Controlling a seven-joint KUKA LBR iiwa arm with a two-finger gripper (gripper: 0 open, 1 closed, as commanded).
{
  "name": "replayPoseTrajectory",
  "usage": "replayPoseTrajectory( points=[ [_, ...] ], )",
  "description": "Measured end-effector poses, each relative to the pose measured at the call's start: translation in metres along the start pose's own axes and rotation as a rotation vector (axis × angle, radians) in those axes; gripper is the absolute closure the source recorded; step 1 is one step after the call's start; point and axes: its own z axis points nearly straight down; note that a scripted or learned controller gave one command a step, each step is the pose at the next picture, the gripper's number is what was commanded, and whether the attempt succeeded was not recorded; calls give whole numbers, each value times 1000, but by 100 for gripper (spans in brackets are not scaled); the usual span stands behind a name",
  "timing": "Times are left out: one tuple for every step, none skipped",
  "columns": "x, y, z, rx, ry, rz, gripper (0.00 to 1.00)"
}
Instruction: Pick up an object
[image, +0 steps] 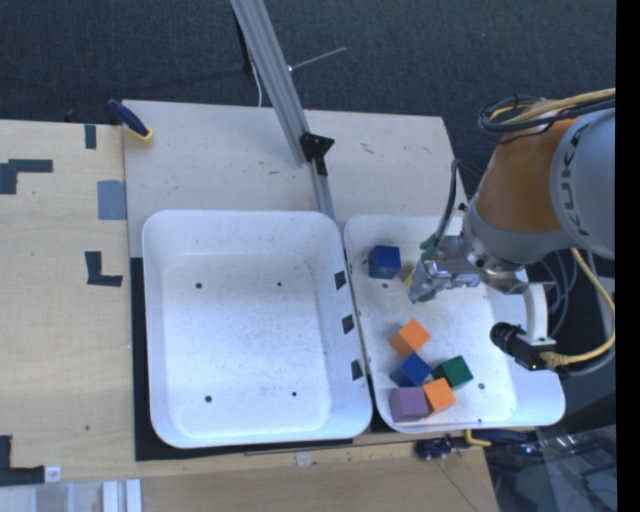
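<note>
The right bin (500, 400) holds several small blocks. A blue block (384, 261) lies alone near its far left corner. Lower down sit an orange block (409, 336), a second blue block (411, 370), a green block (456, 371), another orange block (439, 395) and a purple block (408, 403), bunched together. My gripper (428, 282) hangs over the upper middle of this bin, just right of the lone blue block and above the cluster. Nothing shows between its fingers.
The left bin (160, 300) stands beside the right one, sharing a raised rim. A grey metal bar (280, 85) slants down from the top to the bins' junction. A blue and yellow tool (130, 119) lies on the bench at the far left.
</note>
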Motion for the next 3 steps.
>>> replayPoseTrajectory(
  points=[
    [50,-11,9,2,-1,1,100],
    [101,-20,-7,-1,0,-1,100],
    [157,-40,-13,2,0,-2,100]
  ],
)
